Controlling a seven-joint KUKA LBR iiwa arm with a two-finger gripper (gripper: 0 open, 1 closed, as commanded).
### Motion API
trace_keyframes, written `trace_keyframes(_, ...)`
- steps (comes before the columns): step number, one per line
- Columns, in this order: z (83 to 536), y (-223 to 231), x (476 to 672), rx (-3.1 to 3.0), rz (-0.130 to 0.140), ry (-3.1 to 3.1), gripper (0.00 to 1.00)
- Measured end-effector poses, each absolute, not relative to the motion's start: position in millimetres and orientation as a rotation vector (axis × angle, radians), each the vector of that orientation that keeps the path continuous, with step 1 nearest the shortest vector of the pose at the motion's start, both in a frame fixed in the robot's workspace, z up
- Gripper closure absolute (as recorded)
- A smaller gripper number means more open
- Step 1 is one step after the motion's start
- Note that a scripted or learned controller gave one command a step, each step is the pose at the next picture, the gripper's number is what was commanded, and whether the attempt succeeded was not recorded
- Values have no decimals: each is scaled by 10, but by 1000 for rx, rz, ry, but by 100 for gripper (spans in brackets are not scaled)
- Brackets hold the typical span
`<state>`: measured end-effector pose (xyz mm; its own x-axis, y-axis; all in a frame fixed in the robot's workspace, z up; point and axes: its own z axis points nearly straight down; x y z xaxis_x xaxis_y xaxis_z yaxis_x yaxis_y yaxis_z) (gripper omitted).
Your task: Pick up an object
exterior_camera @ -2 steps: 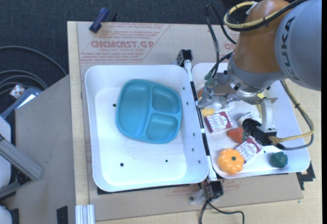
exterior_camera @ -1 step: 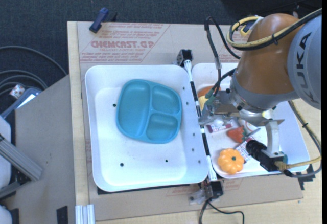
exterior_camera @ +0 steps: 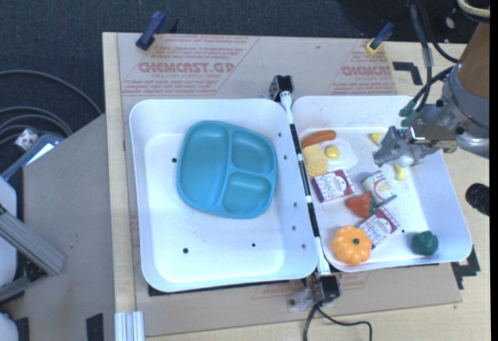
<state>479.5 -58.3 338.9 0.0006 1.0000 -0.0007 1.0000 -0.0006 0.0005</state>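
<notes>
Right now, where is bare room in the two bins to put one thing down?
Left bin: free floor all round the blue tray, widest along the near wall. Right bin: crowded from the pumpkin up to the claw.

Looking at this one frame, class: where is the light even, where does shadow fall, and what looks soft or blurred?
Camera view: even, soft light on both shallow white bins, no harsh glare; faint shadow under the blue divided plastic plate; the small packets beside the gripper look slightly soft; the dark floor stays dim.
</notes>
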Motion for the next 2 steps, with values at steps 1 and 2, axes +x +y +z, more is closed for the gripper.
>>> trace_keyframes(1, 2789, -221, 4789, 2223, -2, 2224, 100)
trace_keyframes(2, 2642, -636, 4954, 2222, -1, 2221, 100)
